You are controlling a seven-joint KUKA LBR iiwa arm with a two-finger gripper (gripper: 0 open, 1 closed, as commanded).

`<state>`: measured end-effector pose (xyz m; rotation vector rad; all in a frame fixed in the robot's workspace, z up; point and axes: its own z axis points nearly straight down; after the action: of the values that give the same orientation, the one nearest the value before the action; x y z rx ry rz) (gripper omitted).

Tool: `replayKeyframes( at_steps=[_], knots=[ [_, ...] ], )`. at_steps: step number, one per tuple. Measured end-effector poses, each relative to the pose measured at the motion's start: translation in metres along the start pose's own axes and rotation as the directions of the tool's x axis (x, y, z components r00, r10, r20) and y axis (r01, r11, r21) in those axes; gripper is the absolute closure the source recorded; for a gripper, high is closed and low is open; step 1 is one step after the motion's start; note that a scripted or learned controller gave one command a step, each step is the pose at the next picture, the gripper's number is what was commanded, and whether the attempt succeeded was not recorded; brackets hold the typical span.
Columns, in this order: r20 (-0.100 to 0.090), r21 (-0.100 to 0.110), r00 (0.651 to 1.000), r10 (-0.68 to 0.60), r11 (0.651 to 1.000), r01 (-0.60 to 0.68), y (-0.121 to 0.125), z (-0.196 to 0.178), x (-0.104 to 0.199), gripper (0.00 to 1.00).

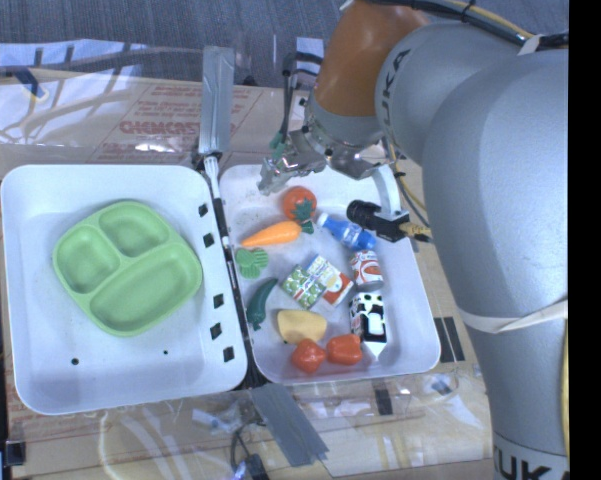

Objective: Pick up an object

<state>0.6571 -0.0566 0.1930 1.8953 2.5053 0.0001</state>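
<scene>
The grey arm with the orange band (365, 53) is being held over the far end of the right shallow white bin (420, 313), its metal jaws (283, 168) being poised low near that bin's far-left corner. Whether the jaws are released or clenched cannot be told, and nothing is being seen between them. Just beside the jaws, toward the near side, a small red toy tomato with a green top (299, 202) is lying on the bin floor, apart from them. Nearer still, an orange toy carrot (272, 234) is lying beside a blue toy bottle (344, 232), with a green leafy toy (250, 260) and a dark green toy pepper (261, 301) along the bin's left wall. A green-and-white toy carton (316, 282), a red-labelled toy can (366, 268), a black-and-white cow-patterned carton (369, 322), a yellow toy piece (300, 324) and two red toy pieces (326, 353) are being kept toward the near end. In the left white bin (40, 368) on the table, a light green divided plastic plate (128, 266) is resting.
</scene>
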Motion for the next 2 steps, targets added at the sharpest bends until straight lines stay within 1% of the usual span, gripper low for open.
replayKeyframes(
  at_steps=[1, 2],
  knots=[
    [-0.002, 0.005, 0.984, -0.177, 0.984, 0.177, -0.0047, 0.0019, 0.0443, 1.00],
    [-0.002, 0.005, 0.984, -0.177, 0.984, 0.177, -0.0047, 0.0019, 0.0442, 0.00]
  ],
)
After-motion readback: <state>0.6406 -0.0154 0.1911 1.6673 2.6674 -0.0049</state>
